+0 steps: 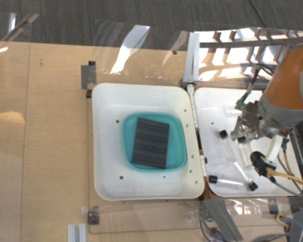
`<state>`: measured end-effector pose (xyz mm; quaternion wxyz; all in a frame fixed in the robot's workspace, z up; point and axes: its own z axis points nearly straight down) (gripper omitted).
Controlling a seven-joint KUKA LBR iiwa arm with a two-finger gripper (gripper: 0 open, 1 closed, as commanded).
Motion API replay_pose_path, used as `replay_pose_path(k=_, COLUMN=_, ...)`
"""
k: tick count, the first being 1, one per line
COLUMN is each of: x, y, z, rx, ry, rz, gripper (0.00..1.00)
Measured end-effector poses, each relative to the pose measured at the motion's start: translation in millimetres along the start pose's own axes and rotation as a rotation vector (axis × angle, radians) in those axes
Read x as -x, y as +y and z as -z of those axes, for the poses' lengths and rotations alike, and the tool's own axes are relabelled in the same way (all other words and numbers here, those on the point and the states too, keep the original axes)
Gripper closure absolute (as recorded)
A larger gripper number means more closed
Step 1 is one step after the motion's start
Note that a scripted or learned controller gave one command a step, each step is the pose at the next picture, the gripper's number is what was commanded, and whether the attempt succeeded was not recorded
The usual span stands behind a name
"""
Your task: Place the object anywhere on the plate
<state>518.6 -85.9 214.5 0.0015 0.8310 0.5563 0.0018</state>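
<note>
Dark ribbed rectangular block (151, 142) lies on the teal square plate (179, 158).
Gripper (244, 130) well apart, right bin (212, 102); wooden bench (40, 150); its grip I cannot tell.

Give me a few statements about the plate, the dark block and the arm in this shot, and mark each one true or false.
1. The dark ribbed block lies on the teal plate. True.
2. The plate sits in the right bin. False: it sits in the left bin.
3. The gripper is over the right bin. True.
4. The block is between the gripper's fingers. False: it rests on the plate, apart from the gripper.
5. The arm enters from the picture's left. False: from the right.
</note>
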Motion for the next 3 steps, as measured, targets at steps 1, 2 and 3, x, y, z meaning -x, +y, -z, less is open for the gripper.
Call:
replay_pose_path(k=1, x=-85.0, y=-11.2, z=-7.7, rx=0.0, ry=0.001, rz=0.105, gripper=1.0)
replay_pose_path(k=2, x=-161.5, y=-40.0, z=-21.8, rx=-0.002, ry=0.001, rz=0.308, gripper=1.0)
replay_pose_path(k=3, x=-161.3, y=-39.9, z=-21.6, rx=-0.002, ry=0.002, rz=0.308, gripper=0.0)
